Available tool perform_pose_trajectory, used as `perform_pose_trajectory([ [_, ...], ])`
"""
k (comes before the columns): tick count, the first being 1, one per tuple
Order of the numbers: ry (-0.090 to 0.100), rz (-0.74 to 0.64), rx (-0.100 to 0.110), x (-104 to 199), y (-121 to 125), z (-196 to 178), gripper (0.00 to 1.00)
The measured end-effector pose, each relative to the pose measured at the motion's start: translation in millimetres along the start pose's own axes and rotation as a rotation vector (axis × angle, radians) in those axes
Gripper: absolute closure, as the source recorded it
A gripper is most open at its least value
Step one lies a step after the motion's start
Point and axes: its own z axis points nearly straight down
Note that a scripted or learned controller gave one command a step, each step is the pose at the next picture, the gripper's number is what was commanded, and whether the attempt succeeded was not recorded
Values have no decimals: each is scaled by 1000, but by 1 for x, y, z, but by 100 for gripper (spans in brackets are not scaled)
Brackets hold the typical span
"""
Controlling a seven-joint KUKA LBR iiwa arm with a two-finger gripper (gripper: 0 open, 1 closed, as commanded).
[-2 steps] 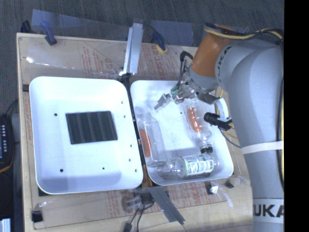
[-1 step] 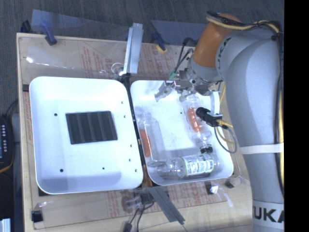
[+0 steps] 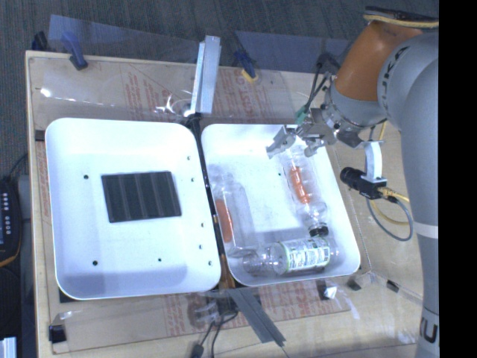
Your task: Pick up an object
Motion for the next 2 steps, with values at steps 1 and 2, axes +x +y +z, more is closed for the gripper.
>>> perform_pose_trajectory([
  [1, -1, -134, -2, 3, 26, -111, 0],
  [2, 1, -235, 4, -10, 3, -11, 0],
])
